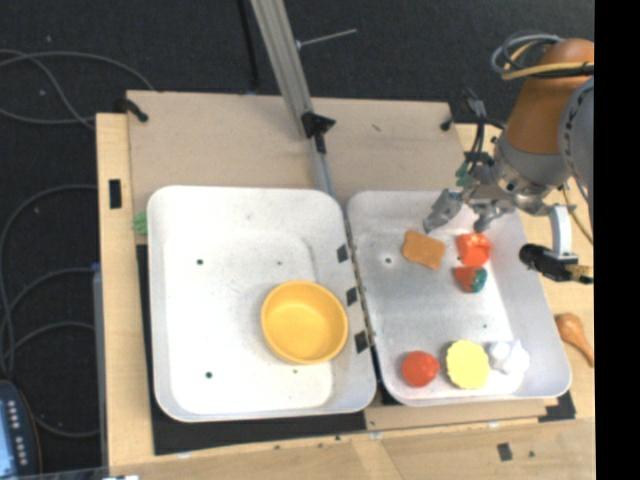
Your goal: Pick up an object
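Note:
My gripper (463, 218) hangs over the back of the right bin (390, 218), fingers spread apart and open, with nothing between them. Just below its left finger lies an orange-brown block (424, 249). Under its right finger sits a red object (473, 248), and a small red and green piece (470, 279) lies right in front of that. Near the front of the same bin are a red ball (420, 368), a yellow round piece (467, 365) and a small white object (509, 356).
The left bin (200, 238) holds a yellow bowl (304, 321) near its front right corner. A slanted metal rail (285, 58) rises behind the bins. An orange item (572, 333) lies on the bench right of the right bin.

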Tool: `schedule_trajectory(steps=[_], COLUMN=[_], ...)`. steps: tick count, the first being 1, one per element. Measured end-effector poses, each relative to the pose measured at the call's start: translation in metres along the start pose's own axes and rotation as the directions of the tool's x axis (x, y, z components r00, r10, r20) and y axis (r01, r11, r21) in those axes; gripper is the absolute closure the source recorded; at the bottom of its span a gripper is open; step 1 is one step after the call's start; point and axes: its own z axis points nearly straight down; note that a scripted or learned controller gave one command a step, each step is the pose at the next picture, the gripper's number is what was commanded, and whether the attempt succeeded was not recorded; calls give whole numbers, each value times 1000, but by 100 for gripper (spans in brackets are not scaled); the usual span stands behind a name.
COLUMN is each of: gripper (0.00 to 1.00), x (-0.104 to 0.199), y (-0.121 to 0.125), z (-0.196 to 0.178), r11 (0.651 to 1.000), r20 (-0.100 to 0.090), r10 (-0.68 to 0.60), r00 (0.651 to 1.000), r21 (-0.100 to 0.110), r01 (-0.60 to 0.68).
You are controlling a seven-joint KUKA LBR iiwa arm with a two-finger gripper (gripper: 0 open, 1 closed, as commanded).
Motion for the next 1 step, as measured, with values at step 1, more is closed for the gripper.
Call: schedule_trajectory(steps=[1], gripper=[0], x=[7], y=[-5], z=[57], r11=[1000], r20=[-1], r10=[-1], r00=[1000], r21=[0], r01=[1])
